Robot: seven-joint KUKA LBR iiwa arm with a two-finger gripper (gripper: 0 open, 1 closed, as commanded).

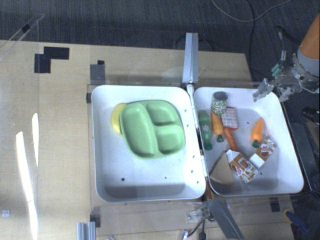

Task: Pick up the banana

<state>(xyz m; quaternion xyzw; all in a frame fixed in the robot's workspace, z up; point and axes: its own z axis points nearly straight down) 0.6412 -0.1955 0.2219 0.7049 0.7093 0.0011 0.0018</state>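
Pincer (pixel 265 90) above right bin's (pixel 292 149) corner

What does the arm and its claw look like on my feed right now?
At the right edge, the arm shows an orange band above a pale grey wrist section. Below it sits a cluster of grey metal parts, and the claw is a slim, light grey metal piece with dark joints. A thin dark cable runs up along the wrist. I can make out no markings at this size.

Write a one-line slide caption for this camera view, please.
Gripper hovers at the right bin's far rim; banana lies under a green divided tray in the left bin.
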